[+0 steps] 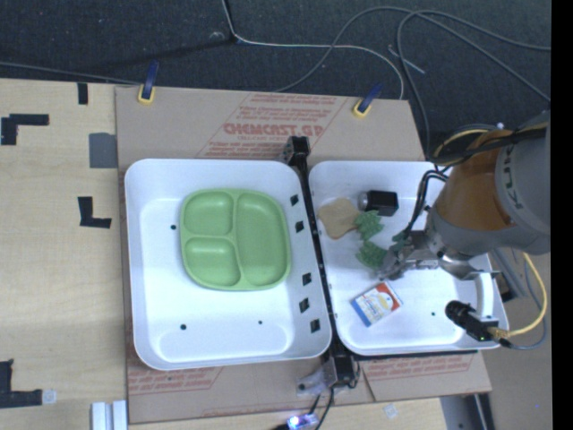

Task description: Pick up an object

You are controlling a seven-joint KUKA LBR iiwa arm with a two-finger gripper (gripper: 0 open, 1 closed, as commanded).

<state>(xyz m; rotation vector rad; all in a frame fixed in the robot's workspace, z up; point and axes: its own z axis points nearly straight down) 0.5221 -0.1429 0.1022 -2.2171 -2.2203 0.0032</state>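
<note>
A robotics lab: white bins (148, 240) clamped on cardboard (269, 124), loose cables (358, 34), black tape marks (89, 211) on the bench.

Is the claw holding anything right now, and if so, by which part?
Cannot be told: the claw sits at the green toy, but a grip isn't visible.

A green divided plate (236, 239) lies in the left white bin (143, 267), on a cardboard sheet (269, 119).
</note>
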